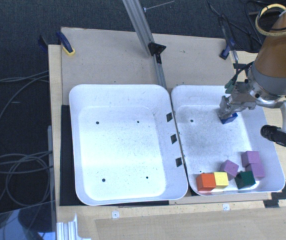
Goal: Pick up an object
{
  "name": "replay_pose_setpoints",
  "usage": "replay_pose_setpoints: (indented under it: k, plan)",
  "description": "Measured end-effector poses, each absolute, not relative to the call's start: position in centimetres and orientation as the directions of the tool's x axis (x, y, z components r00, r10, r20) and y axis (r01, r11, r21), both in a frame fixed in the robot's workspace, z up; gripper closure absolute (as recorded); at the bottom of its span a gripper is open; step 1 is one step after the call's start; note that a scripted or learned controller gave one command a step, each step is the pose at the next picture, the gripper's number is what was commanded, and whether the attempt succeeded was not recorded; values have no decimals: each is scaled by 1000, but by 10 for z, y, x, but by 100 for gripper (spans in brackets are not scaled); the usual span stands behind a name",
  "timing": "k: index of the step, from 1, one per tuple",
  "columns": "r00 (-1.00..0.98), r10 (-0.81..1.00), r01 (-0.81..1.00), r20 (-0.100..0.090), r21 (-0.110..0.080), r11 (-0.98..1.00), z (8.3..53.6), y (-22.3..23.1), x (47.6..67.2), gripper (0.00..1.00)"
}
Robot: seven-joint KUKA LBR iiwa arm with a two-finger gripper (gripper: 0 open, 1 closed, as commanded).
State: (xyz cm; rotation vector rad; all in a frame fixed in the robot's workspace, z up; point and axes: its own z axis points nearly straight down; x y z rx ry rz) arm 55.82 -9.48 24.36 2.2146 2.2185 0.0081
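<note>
the gripper (227,112) hung over the upper part of the right bin (203,96), reaching in from the right side under the orange-banded wrist. a small blue object (228,118) showed right at its tip, touching or just under the fingers; whether it sat between them could not be told, and whether the claw was apart or together could not be told either. the blue piece looked slightly longer than wide, its long axis tilted from lower left to upper right, though most of it was hidden by the claw.

the other pieces lay well apart from the claw, bunched in the near right corner of the same bin: an orange block (206,181) touching a yellow block (221,179), a purple block (230,167) just behind them, a dark green block (244,180) beside the yellow one, and two more purple blocks (253,163) against the right wall. the left bin (75,134) sat alongside, touching the right one.
</note>
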Motion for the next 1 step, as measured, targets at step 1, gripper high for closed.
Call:
replay_pose_setpoints:
  k: [1]
  plan:
    - [-7, 1000, 1000, 2, 4, 7, 244, -42, 563, 100]
